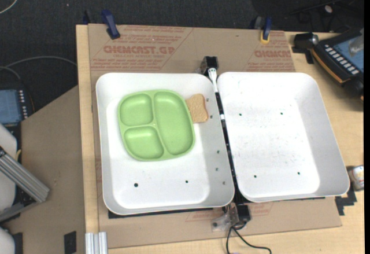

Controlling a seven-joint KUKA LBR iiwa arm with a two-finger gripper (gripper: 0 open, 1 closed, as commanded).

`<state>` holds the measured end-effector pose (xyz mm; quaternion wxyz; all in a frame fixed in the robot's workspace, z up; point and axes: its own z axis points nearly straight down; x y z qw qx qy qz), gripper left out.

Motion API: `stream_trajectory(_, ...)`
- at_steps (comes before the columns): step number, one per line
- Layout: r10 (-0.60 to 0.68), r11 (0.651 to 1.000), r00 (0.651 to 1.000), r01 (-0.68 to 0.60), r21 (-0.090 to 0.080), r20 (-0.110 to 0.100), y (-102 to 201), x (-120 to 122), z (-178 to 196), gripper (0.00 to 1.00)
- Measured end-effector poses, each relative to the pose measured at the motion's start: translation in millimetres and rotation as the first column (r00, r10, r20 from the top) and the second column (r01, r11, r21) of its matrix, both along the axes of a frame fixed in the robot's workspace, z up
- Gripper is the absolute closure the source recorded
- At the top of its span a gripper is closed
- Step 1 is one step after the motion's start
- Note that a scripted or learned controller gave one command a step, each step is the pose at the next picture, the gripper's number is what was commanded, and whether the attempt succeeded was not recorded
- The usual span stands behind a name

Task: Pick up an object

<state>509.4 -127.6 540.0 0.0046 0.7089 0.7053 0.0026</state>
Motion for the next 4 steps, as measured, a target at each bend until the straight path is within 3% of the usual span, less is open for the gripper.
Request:
stream_trajectory(1,0.012,1.000,1.000,-0.012,0.005,-0.011,63,-31,-4,0.00)
stream_trajectory(2,0.024,1.000,1.000,-0.024,0.006,-0.010,233,-31,-5,0.00)
stream_trajectory(3,0.006,1.000,1.000,-0.006,0.003,-0.005,224,-30,6,1.00)
stream_trajectory(4,0.008,1.000,1.000,-0.008,0.000,-0.023,252,-31,-107,1.00)
